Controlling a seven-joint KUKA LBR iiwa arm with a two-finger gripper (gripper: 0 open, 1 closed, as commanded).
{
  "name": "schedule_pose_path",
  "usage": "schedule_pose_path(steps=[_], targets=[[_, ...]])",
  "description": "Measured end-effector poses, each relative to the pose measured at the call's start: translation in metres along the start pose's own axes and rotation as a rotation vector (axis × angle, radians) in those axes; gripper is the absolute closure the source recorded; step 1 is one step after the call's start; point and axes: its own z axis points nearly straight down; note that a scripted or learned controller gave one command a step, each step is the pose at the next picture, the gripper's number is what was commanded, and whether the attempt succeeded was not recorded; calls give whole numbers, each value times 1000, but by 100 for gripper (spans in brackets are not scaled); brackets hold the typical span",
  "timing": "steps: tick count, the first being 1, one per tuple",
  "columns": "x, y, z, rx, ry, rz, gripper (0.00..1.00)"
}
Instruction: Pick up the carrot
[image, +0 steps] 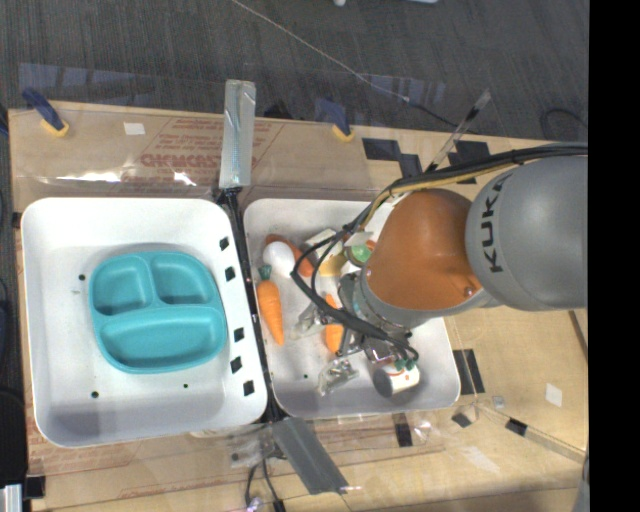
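Carrot (270, 311) lies along the right bin's (430, 400) left wall, just left of the end effector (338, 372) — untouched, nothing gripping it. Whether the end effector is apart or together I cannot tell — cabling clutters it.

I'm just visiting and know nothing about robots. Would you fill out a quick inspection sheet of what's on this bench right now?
Surface: a bench with two white bins, left bin and right bin, side by side.
Job's things: the carrot lies in the right bin near its left wall.
Clutter: a teal divided plate in the left bin; other small items beside the carrot, partly hidden under the arm.
Grippers: the gripper hangs low over the right bin, to the right of the carrot and apart from it.
Cables: black and yellow cables run along the arm.
Surroundings: taped cardboard behind the bins; dark floor beyond.
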Motion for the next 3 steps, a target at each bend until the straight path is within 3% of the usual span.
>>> schedule_pose_path(steps=[1, 2, 3], targets=[[-3, -9, 32, 4, -8, 43, 0], [1, 9, 33, 3, -7, 199, 0], [-8, -3, 31, 7, -14, -69, 0]])
